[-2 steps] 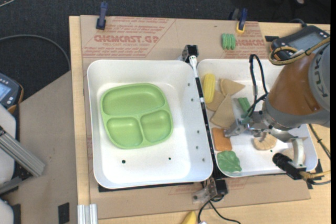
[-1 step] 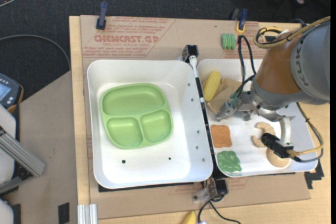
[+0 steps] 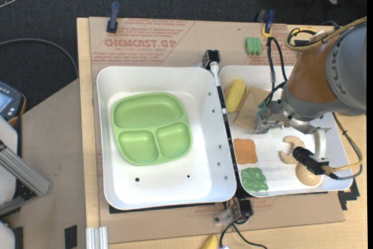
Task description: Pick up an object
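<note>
Starting at the left of the worktop [image 3: 175, 38], the left white bin [image 3: 111, 96] carries a pale green three-compartment plastic plate [image 3: 152, 127], lying flat near that bin's middle, with a few small dark specks toward the near wall.

The right white bin [image 3: 274, 186] holds the loose items. A yellow corn-cob toy [image 3: 235, 95] lies close to its left wall toward the far edge; a flat tan cardboard-like piece [image 3: 252, 108] sits just beside it. Nearer the front, an orange square slab [image 3: 245, 151] rests by the left wall, with a green leafy toy [image 3: 254, 179] at the near-left corner. Pale, bread-coloured curved pieces [image 3: 291, 148] lie toward the near-right.

The grey arm with the orange band [image 3: 326, 76] leans over this bin, and the jaws [image 3: 267, 119] hang low above the tan piece. Whether they are released or clenched I cannot tell; nothing is visibly caught between them.

The likeliest target is the tan piece or the corn cob beside it. The tan piece looks thin and flat, so a good grasp probably needs an edge; the rounded cob should suit a pinch across its narrow width, kept away from the bin wall.
</note>
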Available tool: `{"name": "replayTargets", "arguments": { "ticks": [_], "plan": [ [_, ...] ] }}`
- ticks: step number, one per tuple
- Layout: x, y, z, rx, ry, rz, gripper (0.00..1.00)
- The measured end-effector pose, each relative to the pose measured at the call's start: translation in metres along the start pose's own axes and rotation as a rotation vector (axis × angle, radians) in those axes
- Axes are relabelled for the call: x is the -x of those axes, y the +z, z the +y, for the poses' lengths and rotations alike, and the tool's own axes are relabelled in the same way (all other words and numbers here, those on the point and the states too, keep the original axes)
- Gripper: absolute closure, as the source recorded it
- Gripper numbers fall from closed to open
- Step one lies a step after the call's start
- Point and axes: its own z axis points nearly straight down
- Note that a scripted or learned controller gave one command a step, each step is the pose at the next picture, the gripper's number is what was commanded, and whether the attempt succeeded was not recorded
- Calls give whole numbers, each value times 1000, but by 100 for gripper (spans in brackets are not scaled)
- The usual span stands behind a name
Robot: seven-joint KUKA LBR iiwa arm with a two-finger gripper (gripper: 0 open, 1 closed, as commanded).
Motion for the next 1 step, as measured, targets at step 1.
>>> {"name": "replayTargets", "arguments": {
  "ticks": [1],
  "plan": [
    [-78,-95,-50,2,-8,5,100]
  ]
}}
